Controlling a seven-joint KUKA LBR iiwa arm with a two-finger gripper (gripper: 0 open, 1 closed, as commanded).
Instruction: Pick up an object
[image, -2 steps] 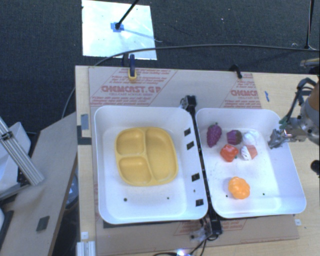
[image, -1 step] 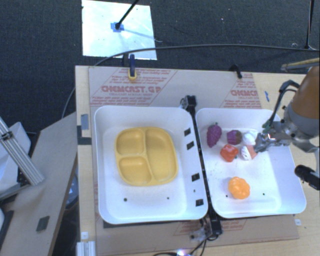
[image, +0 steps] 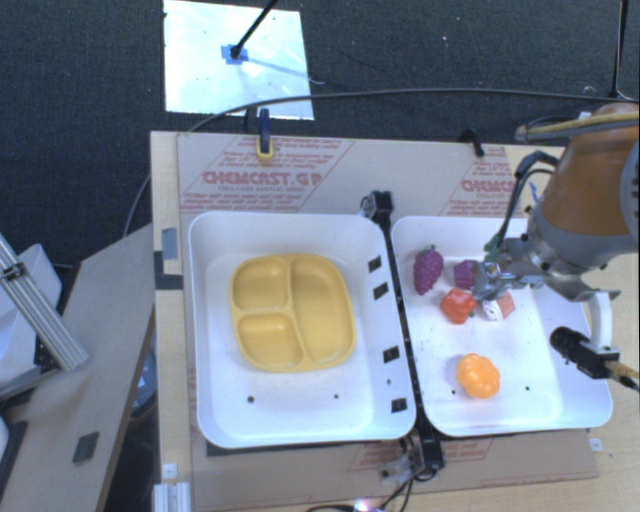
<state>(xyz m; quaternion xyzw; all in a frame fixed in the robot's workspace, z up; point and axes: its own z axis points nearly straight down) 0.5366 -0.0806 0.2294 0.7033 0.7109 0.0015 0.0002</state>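
Dark carpet (image: 80, 120) all around, with a wooden counter (image: 330, 165) carrying two white bins side by side. Left bin (image: 210, 400) holding a yellow divided plate (image: 292, 310), sitting flat near the middle. Right bin (image: 570, 400) with the toys: a purple grape bunch (image: 428, 270) up near the divider, a smaller purple piece (image: 465, 272) just beside it, a red-orange piece (image: 457, 306) below those, a small red and white bit (image: 497, 307) right next to that, and an orange pumpkin-looking thing (image: 478, 375) lower down, well apart from the rest. Grey arm (image: 590, 200) with the orange band reaching in from the right, gripper (image: 490, 282) down low over the cluster, right between the small purple piece and the red ones, close to touching or touching them. Can't tell whether the fingers are open or closed, too blurry and crowded there, and can't make out anything held between them. White sheet (image: 235, 60) lying on the carpet past the far edge of the counter.
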